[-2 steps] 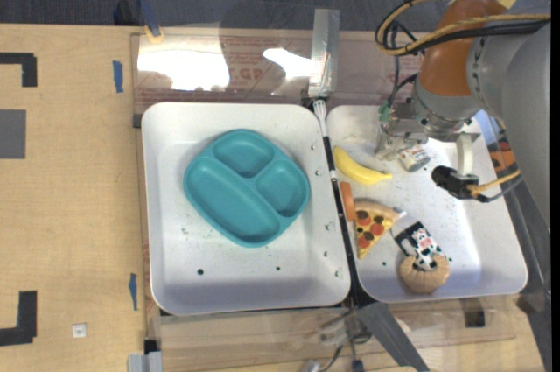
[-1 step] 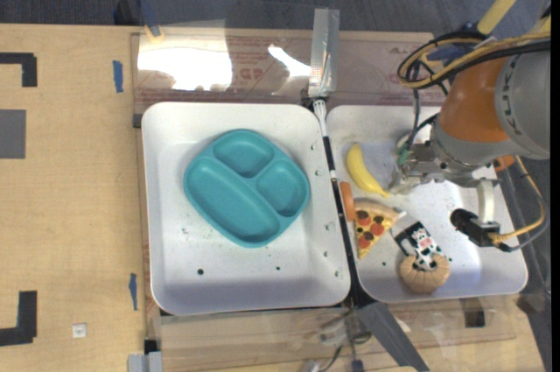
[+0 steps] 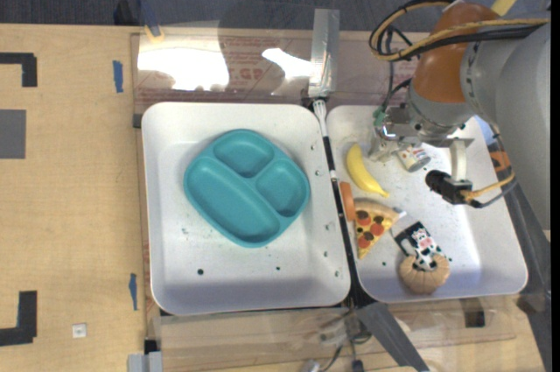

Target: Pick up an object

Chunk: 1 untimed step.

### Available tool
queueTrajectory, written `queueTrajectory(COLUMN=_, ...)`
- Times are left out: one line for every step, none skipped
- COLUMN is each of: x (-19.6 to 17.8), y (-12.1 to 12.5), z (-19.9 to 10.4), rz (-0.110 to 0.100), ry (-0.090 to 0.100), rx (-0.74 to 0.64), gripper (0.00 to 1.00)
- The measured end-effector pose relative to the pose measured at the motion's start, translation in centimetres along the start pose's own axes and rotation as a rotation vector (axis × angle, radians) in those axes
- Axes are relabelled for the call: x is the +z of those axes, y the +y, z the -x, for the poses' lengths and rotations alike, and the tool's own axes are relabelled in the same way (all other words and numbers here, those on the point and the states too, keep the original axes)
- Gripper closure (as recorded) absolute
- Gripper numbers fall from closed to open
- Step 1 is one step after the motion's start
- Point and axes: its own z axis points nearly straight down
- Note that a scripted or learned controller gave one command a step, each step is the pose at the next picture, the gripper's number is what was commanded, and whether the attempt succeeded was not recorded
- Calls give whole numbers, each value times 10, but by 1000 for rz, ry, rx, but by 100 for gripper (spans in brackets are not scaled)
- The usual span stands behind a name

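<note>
a teal divided plate (image 3: 248, 186) lies in the left bin (image 3: 166, 274). the right bin (image 3: 490, 261) holds a banana (image 3: 363, 171), a pizza slice toy (image 3: 369, 226), a black-and-white toy (image 3: 420, 242) on a brown ball (image 3: 424, 272). the gripper (image 3: 398, 144) hangs low beside the banana; its state cannot be told.

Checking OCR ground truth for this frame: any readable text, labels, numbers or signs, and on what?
None legible.
Clear panel behind the bins: faint reddish print, washed out by glare, unreadable.
Small packet under the end effector: markings too small to read.
Black-and-white toy: pattern, no letters I can make out.
Pizza slice, banana, teal plate: no text.
</note>
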Motion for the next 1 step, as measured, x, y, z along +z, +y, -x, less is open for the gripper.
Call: queueTrajectory(x=1, y=-1, z=1, rz=-3, ry=0, rx=1, gripper=0)
